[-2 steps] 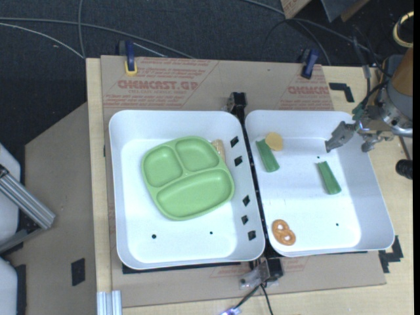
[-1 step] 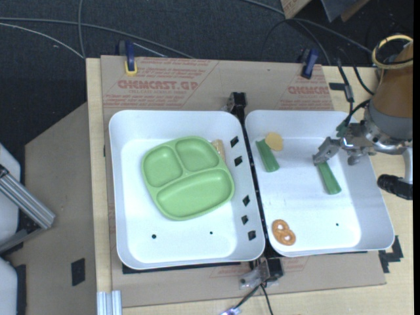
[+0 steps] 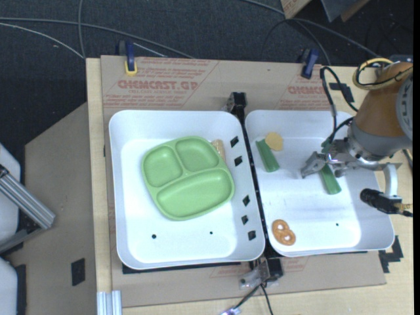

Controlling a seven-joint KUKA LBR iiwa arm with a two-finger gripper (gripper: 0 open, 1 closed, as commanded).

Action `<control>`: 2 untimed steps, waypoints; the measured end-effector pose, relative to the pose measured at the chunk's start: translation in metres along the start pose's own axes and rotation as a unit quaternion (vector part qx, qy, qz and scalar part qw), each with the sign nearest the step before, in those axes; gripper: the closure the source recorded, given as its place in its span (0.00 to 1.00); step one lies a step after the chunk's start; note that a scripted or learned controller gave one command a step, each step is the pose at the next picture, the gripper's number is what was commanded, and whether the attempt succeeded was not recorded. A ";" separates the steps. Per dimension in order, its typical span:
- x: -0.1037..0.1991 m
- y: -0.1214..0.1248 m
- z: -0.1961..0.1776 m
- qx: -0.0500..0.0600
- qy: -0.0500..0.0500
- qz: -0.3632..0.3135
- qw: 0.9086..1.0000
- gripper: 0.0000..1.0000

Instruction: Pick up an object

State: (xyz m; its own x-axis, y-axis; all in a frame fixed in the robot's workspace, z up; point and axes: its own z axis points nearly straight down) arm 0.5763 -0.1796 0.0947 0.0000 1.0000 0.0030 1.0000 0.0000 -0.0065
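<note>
My gripper is low over the right bin, near its back right part, and it is open. One grey finger points left. A short green stick lies on the bin floor just below the gripper, its upper end reaching up between the fingers; it does not look lifted. Further left in the same bin lie a second green stick and, beside its top end, a yellow round piece. A small orange pretzel rests near the front left corner.
The left bin holds a green divided plate with a small tan item at its right rim. Black clips line the wall between the bins. A black cable plug sticks out by the wrist.
</note>
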 end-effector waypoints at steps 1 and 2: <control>0.001 0.000 0.010 -0.002 -0.001 0.000 1.000 0.00; 0.001 0.001 -0.002 -0.003 -0.001 0.000 1.000 1.00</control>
State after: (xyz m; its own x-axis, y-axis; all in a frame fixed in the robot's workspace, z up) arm 0.5774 -0.1789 0.0964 0.0000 1.0000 0.0019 1.0000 0.0000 -0.0001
